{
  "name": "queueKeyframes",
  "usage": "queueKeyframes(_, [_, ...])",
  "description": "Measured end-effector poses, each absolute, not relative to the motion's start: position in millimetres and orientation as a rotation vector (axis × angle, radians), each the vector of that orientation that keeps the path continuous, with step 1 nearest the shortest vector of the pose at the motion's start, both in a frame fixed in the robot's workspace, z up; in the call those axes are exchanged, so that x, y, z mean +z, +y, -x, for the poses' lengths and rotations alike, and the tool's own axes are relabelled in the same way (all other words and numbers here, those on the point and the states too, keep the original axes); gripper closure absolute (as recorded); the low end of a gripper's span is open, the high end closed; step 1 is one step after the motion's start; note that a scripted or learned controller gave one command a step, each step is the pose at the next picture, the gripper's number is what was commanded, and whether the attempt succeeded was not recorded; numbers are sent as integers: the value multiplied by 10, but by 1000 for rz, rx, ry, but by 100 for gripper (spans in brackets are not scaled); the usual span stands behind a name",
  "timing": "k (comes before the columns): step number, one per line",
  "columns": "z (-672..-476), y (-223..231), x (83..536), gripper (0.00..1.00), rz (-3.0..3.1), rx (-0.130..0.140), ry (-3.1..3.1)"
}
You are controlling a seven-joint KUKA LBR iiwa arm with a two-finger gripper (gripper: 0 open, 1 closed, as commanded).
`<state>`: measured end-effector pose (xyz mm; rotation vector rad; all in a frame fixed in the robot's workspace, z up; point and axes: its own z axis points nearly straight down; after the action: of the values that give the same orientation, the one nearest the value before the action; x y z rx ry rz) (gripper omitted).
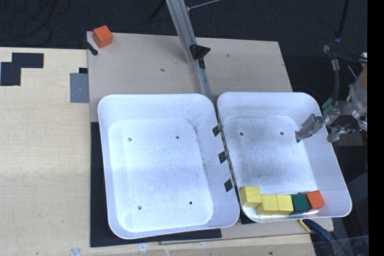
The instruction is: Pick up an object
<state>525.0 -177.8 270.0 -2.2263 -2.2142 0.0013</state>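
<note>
While poised over the right bin's [282, 129] far-right rim in the camera view, well apart from the blocks, gripper [312, 126] hovering with nothing between its fingers; whether spread or pressed together, cannot tell. Approach step, by the look of it: yellow blocks [267, 201], green block [300, 203] and orange block [315, 199] packed in a row against the near wall. Next, likely a swing toward that row and a descent onto an end block, neighbours touching and leaving little finger room.
</note>
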Motion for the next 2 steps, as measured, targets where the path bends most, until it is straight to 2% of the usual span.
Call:
queueKeyframes(1, [-5186, -1347, 2923, 0, 2217, -3, -2227])
queueKeyframes(2, [-5991, -1281, 3390, 0, 2223, -5, -2228])
